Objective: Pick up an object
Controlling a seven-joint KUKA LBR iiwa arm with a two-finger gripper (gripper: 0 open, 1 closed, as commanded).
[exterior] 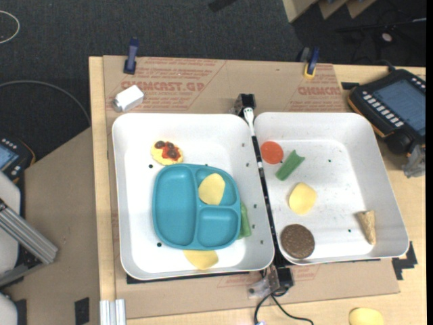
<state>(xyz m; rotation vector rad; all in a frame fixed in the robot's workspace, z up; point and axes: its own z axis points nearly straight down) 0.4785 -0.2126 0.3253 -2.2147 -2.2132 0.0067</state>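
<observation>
Gripper: nowhere in frame, so open or closed cannot be told.
Right bin [379, 181]: holds a red disc [272, 152] and a green strip [289, 165] just beside each other near the divider, a yellow lump [302, 198] mid-bin, a brown disc [298, 241] at the near edge, a tan wedge [367, 225] close to the right wall.
Left bin [132, 202]: holds a teal tray [177, 205] with a yellow piece [212, 189] in its upper right compartment, a pizza slice [166, 152] beyond the tray, another yellow bit [201, 257] at its near edge, a green sliver [245, 221] squeezed between tray and bin wall.
Pick candidates: likely the yellow lump, standing apart from its neighbours.
Risk, flat items: both discs lie low; fingers may close above them and come up bare.
Risk, crowding: red disc and green strip almost touch, so a grab at one may nudge or snag the other.
Risk, walls: wedge and sliver sit hard by bin walls; a finger could strike the wall first.
Risk, tray: tray rims hem in the yellow piece, and the tray may shift or lift with it.
Around: clamps [131, 55] at the far board edge, a white block [128, 98] on the board, a pendant [392, 107] at right.
</observation>
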